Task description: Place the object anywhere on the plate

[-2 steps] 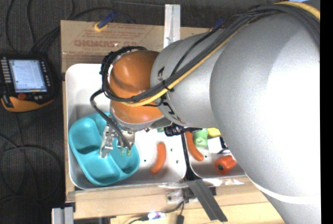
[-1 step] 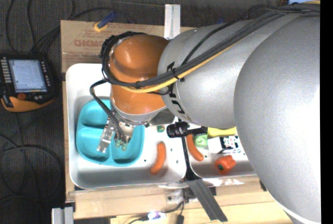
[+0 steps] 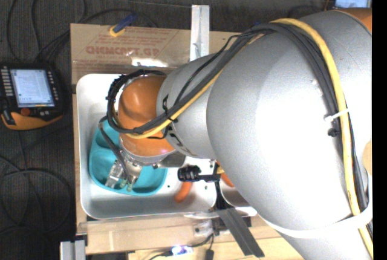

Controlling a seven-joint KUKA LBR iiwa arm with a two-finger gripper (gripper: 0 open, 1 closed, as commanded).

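One gripper (image 3: 121,179) over teal plate (image 3: 103,162); object perhaps hidden.

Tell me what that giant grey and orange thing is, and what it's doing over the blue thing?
That big grey shape is a robot arm. It looks huge because the camera sits above the bench, looking down, and the arm passes close under it. The arm comes in from the right of the picture, and the orange band sits just above its wrist.

At the arm's tip is its gripper, a hand with two fingers. It is down over a blue plate, which lies in a shallow white bin. I can't tell whether the fingers are open or shut, or whether they hold anything.

Something small and orange pokes out from under the arm, beside the plate. Most of it is hidden, so I can't tell what it is.

The box with a screen on the floor to the left looks like a control pad.
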